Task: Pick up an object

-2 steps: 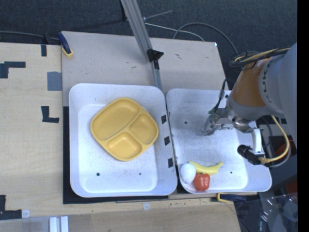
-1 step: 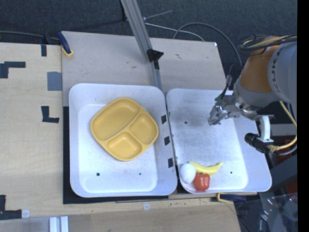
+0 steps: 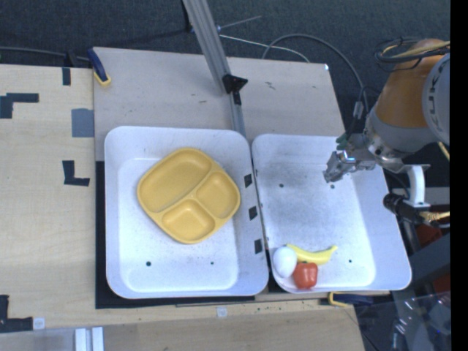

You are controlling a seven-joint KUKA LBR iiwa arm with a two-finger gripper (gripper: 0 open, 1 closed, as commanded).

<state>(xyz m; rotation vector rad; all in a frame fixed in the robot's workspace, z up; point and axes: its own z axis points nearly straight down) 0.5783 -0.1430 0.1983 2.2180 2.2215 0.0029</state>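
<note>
A yellow banana, a white egg-like ball and a small red pepper-like fruit lie bunched at the front edge of the right bin. A yellow divided plate rests in the left bin. My gripper hangs over the right bin's back right part, well behind the fruit, with nothing visible between its fingers.
A slanted metal post rises behind the bins, with its base by the divider. Cables run across the dark floor at the back. The arm's orange band is at the right edge.
</note>
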